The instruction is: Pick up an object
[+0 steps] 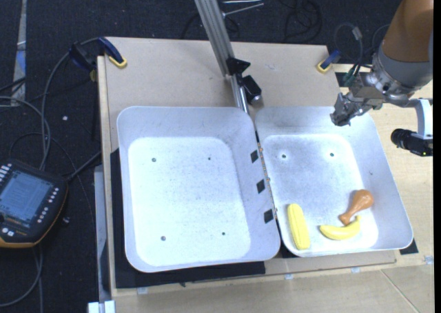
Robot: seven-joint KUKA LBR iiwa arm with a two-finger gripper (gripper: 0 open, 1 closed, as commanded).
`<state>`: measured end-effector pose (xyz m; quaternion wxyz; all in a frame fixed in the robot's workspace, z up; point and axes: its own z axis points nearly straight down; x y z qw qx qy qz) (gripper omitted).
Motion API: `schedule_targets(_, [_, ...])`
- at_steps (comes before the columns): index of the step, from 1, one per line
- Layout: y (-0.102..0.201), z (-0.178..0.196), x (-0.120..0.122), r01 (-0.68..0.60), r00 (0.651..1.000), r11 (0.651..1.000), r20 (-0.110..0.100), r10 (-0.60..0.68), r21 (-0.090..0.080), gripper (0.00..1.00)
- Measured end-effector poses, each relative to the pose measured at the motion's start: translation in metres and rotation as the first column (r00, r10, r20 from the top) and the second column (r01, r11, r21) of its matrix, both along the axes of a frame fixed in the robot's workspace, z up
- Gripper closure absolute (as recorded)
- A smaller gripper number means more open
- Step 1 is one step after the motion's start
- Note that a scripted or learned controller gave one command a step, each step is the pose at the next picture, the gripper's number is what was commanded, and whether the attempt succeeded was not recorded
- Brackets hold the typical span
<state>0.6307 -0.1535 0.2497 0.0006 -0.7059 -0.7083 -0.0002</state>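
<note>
We counted two white bins on the bench, side by side and touching along their inner edges. The left bin [138, 187] lay well to the left of the gripper [342, 117] and somewhat nearer the camera; its speckled floor carried nothing we could make out. Farther left still, off the bench on the dark floor, sat one handheld control pendant [24, 201].

The right bin [310, 160] lay directly under and nearer the camera than the gripper, which hung over that bin's far right corner, close to the rim. Inside it we counted three objects, all gathered at the near end, well apart from the gripper. One yellow corn cob [298, 226] lay down and to the left of the gripper. One banana [340, 231] lay almost straight below it in the view, just beside the corn. One brown drumstick-shaped toy [356, 205] rested against the banana's right end, near the bin's right wall.

The far half of the right bin, between the gripper and the three objects, was open floor. The objects crowded the near rim.

The gripper was dark and small in the view; nothing showed between its tips, and we could not tell how wide it stood.
</note>
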Motion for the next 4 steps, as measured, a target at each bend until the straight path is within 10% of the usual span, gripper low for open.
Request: schedule_targets(4, [0.206,0.001,-0.026,-0.002,1.0,1.0,0.0,0.002,0.0,1.0])
